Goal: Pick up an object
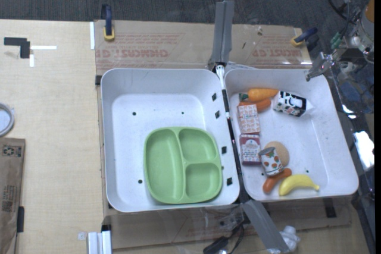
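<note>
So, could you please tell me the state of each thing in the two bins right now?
green divided plate: flat in left bin, nothing on it
carrot: lying at right bin's far end
black-and-white carton: lying beside the carrot
two small red boxes: lying flat by the divider
banana: lying at near edge
gripper: over right bin's far corner

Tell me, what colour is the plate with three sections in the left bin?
The divided plate is light green, seen clearly in the camera view, lying in the white left bin.

Arm (351,44): metal-grey end piece at right edge, black cables, green bits; mostly cropped.
</note>
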Motion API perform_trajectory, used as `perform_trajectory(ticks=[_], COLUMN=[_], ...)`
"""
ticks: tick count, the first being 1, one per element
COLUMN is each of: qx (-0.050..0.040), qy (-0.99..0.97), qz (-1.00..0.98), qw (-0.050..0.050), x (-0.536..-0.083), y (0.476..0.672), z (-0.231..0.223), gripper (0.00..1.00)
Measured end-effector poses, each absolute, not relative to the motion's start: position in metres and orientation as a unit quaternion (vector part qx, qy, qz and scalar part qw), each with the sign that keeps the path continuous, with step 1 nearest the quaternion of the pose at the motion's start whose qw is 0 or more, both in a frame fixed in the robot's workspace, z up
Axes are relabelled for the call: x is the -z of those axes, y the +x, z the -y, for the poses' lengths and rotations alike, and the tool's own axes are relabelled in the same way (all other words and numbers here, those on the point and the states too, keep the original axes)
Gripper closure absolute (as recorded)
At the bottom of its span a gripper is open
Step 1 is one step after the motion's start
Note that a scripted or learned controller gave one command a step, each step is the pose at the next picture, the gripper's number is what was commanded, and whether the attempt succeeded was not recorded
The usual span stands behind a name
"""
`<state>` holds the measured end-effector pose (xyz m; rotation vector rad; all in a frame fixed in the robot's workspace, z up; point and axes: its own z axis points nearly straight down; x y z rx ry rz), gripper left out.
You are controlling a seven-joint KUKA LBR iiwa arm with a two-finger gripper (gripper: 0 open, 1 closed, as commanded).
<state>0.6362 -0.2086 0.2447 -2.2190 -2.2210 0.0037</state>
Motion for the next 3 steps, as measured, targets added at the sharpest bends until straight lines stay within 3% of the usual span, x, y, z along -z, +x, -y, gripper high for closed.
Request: perform_trajectory(ticks=[1,2,3], qx=[-0.0012,0.0058,0.0101], qy=[-0.707,-0.741,-0.727], qz=[0.707,0.671,0.686], qw=[0.001,-0.009,-0.006], x=[-0.245,-0.115,-0.108], y=[0.636,0.630,0.648], z=[0.209,0.193,0.210], gripper=[0.00,0.00,0.00])
